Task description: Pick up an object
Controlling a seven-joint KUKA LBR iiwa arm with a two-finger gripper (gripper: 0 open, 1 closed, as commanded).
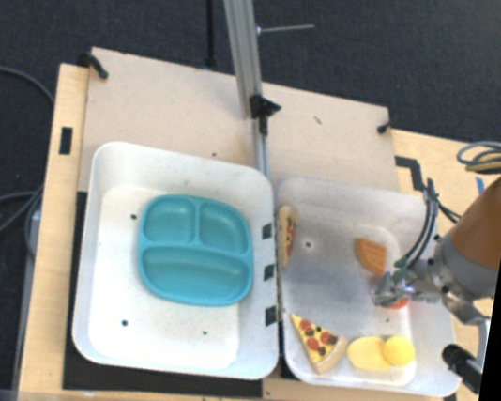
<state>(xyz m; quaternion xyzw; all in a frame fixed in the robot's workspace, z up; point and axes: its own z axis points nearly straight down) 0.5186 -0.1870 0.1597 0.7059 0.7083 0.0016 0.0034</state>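
An object to be picked has not been singled out by the task, but the nearest candidate is the orange piece (pixel 371 255), which lies in the right bin (pixel 345 201) just beside the gripper (pixel 393 293). The gripper is seen low over the bin floor, with something small and red at its tip that is too blurred to be named; whether it is spread or pinched cannot be told. The step in hand is judged to be the reach toward a grasp. A pizza slice (pixel 317 341) and a yellow piece (pixel 382 353) lie along the near wall. A teal plate (pixel 195 250) sits in the left bin (pixel 95 331). No writing or brand can be read.
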